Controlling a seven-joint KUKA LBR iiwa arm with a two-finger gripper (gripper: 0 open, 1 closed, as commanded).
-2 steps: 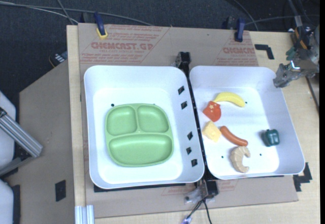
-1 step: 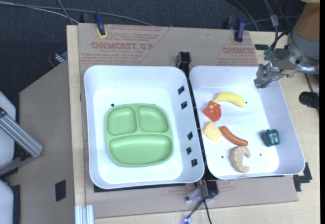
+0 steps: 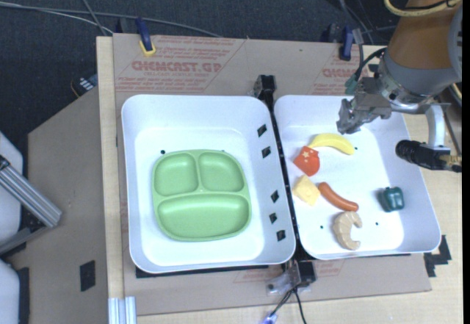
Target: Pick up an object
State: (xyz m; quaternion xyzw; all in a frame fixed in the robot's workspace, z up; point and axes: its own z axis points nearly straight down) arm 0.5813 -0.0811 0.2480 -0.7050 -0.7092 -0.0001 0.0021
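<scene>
You have two white bins on a pale tan counter (image 3: 183, 69) printed with faded red lettering. The left bin (image 3: 139, 168) holds a light green divided plate (image 3: 201, 194). In the right bin (image 3: 411, 220) you see a yellow banana (image 3: 332, 143), a red-orange pepper piece (image 3: 308, 161), a pale yellow chunk (image 3: 307, 190), an orange-red sausage (image 3: 338, 197), a beige curled piece (image 3: 346, 230) and a dark teal object (image 3: 391, 198). The arm (image 3: 429, 36) is grey with an orange band; its claw (image 3: 351, 117) is dull grey. Blue clamps (image 3: 145, 37) sit at the counter's far edge.
</scene>
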